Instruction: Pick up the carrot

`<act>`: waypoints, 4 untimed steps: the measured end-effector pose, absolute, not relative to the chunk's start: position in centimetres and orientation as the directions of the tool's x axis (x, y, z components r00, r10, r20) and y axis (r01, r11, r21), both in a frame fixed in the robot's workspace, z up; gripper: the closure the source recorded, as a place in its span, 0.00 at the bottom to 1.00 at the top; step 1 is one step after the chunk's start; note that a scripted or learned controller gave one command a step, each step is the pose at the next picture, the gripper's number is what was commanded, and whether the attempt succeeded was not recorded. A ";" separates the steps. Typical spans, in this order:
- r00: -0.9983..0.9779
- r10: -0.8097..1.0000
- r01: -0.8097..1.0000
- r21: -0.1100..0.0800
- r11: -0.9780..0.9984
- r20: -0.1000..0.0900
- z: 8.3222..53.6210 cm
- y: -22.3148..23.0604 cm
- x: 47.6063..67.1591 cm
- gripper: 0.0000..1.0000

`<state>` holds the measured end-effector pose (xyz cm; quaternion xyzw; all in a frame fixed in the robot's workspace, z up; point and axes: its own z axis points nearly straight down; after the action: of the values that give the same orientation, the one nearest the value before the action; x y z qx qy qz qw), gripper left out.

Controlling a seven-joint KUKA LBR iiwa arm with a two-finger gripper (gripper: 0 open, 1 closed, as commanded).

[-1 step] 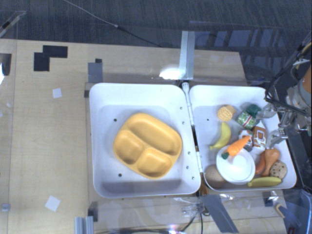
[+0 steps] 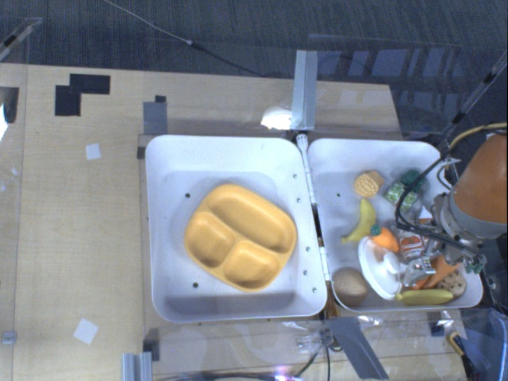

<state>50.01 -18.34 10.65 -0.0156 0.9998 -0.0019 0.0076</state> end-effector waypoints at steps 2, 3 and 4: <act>-0.999 0.007 0.007 -0.006 1.000 -0.032 10.4 -11.1 53.5 1.00; -0.999 0.008 0.008 -0.008 1.000 -0.036 10.5 -11.1 53.6 0.00; -0.995 0.093 0.094 -0.020 0.995 -0.036 9.9 -10.3 54.1 0.00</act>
<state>54.06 -10.30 9.93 0.0470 0.9987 -0.0110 0.0173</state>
